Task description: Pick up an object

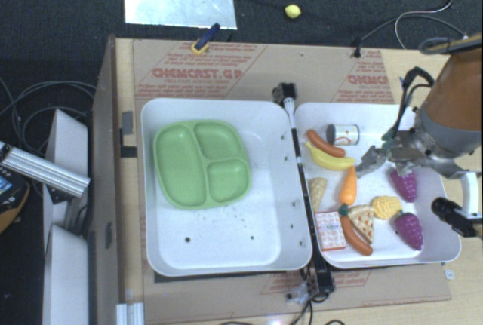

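near edge: cardboard sheet [226, 63] with red print lies under both bins and shows along the bench's front edge
left bin [219, 240]: shallow white tray with rounded corners; holds a pale green divided plate [202, 164] with three compartments; small dark specks dot its floor
right bin [434, 244]: same white shape, touching the left bin along the middle seam; crowded with toy food
right bin contents, front: small red and white packet [330, 231], a sausage [355, 235], a pizza wedge [364, 219], a purple grape bunch [408, 229]
right bin contents, middle: orange carrot [348, 185], yellow corn [386, 206], a second grape bunch [404, 184], a pale lumpy piece [318, 190]
right bin contents, back: yellow banana [330, 158] touching a red hot dog [324, 142], a small white can [346, 134]
materials: the food looks like smooth moulded plastic
gripper [370, 162]: over the right bin, just beside the carrot's top and the banana's end; cannot tell whether its pincer is apart or together; nothing seen between it
arm: grey, orange band [460, 86], enters from the right
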Available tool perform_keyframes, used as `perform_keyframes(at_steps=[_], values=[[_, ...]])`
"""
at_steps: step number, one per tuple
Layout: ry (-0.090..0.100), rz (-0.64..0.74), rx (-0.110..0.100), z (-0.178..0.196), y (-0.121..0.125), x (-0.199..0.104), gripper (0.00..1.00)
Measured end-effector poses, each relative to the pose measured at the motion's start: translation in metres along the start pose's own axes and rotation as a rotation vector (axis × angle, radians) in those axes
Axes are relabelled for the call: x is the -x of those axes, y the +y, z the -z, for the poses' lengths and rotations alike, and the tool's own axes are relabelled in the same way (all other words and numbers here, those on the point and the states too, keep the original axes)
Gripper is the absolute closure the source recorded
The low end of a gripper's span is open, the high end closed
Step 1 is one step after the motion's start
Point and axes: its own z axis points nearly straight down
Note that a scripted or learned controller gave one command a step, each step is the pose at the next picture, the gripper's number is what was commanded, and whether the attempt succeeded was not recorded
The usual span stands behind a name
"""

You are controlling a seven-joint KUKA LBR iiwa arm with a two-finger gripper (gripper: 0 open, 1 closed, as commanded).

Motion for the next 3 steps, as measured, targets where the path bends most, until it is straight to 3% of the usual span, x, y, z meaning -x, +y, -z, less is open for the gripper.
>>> perform_keyframes(at_steps=[1,2,3], values=[[0.001,-0.002,-0.004,-0.13,0.031,0.006,0.0],[-0.007,-0.004,0.004,-0.134,0.024,-0.011,0.0],[-0.003,-0.002,0.003,-0.125,0.024,-0.012,1.0]])
